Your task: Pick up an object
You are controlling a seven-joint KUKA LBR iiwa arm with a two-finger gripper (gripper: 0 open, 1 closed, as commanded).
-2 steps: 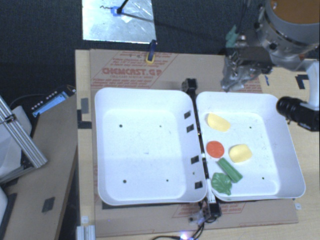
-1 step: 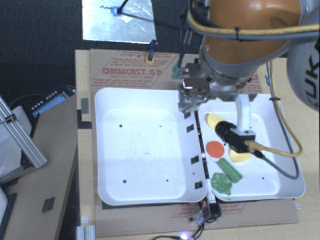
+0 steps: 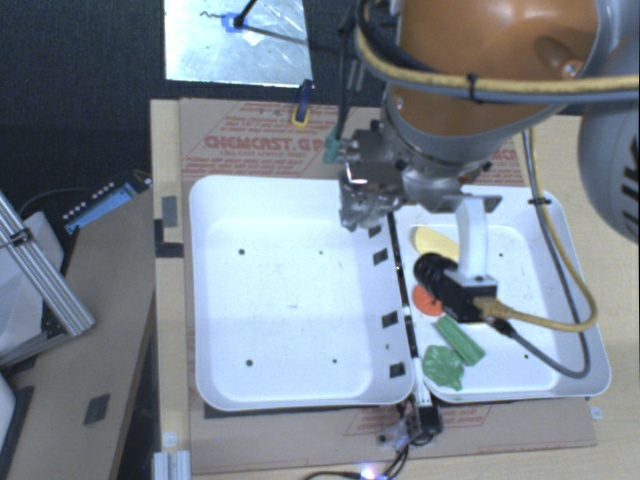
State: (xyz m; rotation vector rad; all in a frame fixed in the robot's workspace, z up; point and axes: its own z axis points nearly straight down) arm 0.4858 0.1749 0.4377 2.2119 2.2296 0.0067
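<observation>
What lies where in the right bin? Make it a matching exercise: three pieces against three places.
Pieces:
1. yellow piece
2. red piece
3. green piece

Places:
a. nearest the front rim
b. farthest back
c. between the other two

Pairs: 1-b, 2-c, 3-a.

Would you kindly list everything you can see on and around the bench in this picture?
left bin: one, white, nothing visible in it
right bin: one, white, holds the small objects
yellow object: one, right bin, upper part
red object: one, right bin, partly under the black part
green objects: two, right bin, near front edge
cardboard sheet: one, tan, under both bins
foil sheet: one, silver, behind the bench
arm: one, grey and orange, over the bins' divide
gripper: one, metallic
</observation>
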